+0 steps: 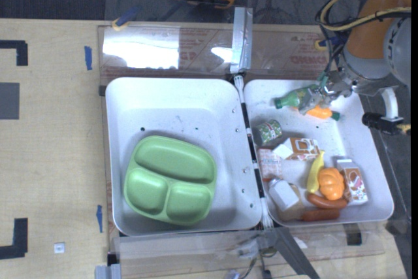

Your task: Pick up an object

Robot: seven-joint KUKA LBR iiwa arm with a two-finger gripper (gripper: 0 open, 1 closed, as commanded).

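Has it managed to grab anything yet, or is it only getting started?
Nothing looks lifted yet. The end effector is down at the far end of the right bin, right at the green bottle and the carrot; any grip is unclear. Lifting one is still left. The green tray sits in the left bin.

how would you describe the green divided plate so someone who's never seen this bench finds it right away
Start with the two white bins side by side and take the left bin, the one away from the arm. The green divided plate lies in its near half, toward the bottom of the view. It is pale green, rounded, with three compartments, and far larger than the small toys heaped in the right bin.
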